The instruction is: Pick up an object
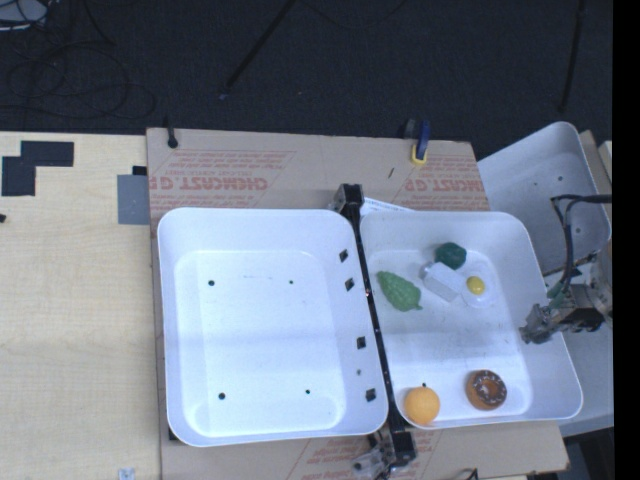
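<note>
Hovering at the right rim of the right bin (545, 268), the end effector (545, 323) is sitting low beside the wall, and whether it is spread wide or drawn narrow cannot be told from this view; nothing is showing in its grip.

Nearest the front of that bin, an orange ball (422, 405) is lying in the front left corner, with a brown ring-shaped doughnut toy (486, 390) just beside it to the right. The ball is looking smooth and round, so it is probably going to roll or slip under a pinch; taking it squarely across its widest part seems the safest. The doughnut is probably light and fairly stiff, and gripping across its ring, one finger in the hole, would likely be holding better.

Farther back, a green leafy piece (399, 292) is lying near the divider; it is looking thin and possibly soft, so closing on its thicker middle seems wise. Just beyond it, a white fried-egg toy (470, 288) with a yellow yolk is lying flat, touching a pale block (439, 282) and a dark green lump (450, 256) behind; this cluster is crowded and awkward to enter.

The left bin (170, 268) is lying alongside on the desk (70, 298)
</note>
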